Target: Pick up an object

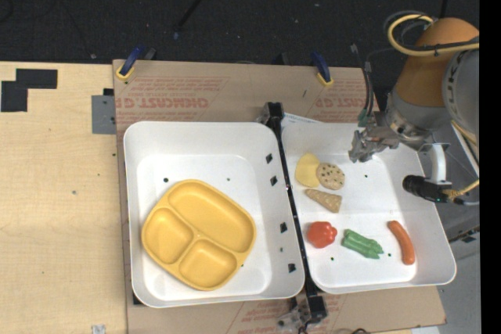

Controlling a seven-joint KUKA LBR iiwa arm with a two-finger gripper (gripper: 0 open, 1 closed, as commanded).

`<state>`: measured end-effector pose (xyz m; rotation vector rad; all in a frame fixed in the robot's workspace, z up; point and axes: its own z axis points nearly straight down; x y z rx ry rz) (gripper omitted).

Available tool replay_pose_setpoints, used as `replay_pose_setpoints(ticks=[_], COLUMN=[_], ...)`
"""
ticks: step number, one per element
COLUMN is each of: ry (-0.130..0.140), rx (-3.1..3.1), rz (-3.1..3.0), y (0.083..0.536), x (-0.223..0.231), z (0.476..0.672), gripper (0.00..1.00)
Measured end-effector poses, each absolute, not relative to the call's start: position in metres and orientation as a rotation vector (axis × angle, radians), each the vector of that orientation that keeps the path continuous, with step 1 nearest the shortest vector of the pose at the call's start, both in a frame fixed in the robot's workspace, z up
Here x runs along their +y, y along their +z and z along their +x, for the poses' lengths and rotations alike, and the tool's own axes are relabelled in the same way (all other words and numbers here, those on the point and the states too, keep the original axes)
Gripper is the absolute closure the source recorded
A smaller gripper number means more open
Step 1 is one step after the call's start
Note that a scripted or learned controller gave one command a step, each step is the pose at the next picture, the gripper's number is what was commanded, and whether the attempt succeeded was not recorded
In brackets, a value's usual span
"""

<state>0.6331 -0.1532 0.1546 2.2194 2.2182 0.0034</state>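
Cookie (pixel 331 175) and the other toy foods lie untouched in the right bin (pixel 427 266), so we judge nothing picked yet. Our gripper (pixel 362 151) hangs at the cookie's two o'clock, holding nothing; its opening we cannot tell.

In the right bin (pixel 423 266) lie a yellow wedge (pixel 308 168), cookie (pixel 331 175), tan slice (pixel 325 200), red tomato (pixel 321 234), green pod (pixel 362 244) and sausage (pixel 402 242).

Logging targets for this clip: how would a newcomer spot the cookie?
Look in the right bin, toward its upper left. Among the toy foods, the cookie is a tan disc with dark specks, overlapping the plain yellow piece and above the wedge.
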Motion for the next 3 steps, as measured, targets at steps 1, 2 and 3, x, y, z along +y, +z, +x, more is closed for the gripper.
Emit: replay_pose_setpoints(ticks=[1,2,3], ry=[0.003,0.002,0.001], rx=[2.219,2.220,2.224], rz=[2.220,2.221,2.218], y=[0.197,0.221,0.232], x=[-0.157,-0.158,-0.109], z=[0.634,0.635,0.621], gripper=[1.00,1.00,1.00])
